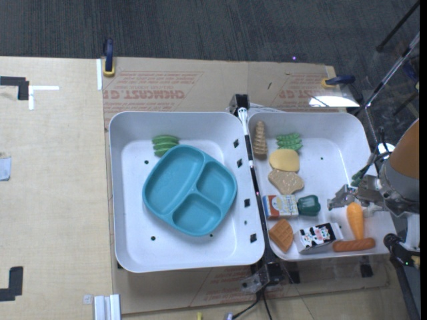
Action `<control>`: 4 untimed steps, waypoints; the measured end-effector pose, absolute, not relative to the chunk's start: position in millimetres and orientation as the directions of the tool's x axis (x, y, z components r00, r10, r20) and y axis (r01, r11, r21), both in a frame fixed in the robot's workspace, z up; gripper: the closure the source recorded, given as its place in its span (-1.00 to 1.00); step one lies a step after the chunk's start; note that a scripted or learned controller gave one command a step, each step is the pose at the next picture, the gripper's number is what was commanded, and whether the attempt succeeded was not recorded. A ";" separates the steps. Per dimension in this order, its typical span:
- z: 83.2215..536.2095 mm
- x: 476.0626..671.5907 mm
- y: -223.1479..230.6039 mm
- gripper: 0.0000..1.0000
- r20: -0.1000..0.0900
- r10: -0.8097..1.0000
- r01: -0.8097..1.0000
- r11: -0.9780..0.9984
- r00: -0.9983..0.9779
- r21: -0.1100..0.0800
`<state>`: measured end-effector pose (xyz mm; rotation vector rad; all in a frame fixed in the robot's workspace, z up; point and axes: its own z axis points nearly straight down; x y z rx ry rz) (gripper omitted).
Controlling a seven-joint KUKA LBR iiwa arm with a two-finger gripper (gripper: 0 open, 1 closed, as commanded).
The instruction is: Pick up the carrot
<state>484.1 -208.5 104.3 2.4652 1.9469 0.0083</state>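
The orange carrot [355,221] lies in the right bin [333,127], near its right wall, with its thick end pointing up toward the gripper. The grey gripper [358,199] reaches in from the right and sits directly over the carrot's top end, touching or nearly touching it. The gripper body hides the carrot's top. The arm's orange band [408,153] shows at the right edge.
A reddish sausage [353,245] lies just below the carrot, with a black-and-white carton [317,236] to its left. A green can [308,206], an orange box [281,207], a waffle [281,235] and other toy foods fill the bin's left half. The left bin holds a blue divided plate [190,190].
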 end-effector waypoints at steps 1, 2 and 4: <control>113.4 485.9 -209.8 1.00 0.001 0.973 0.973 -0.233 0.233 0.007; 146.8 489.0 -137.4 1.00 0.000 0.933 0.933 -0.360 0.360 -0.001; 113.1 486.2 -169.8 -1.00 0.014 0.983 0.983 -0.182 0.182 0.014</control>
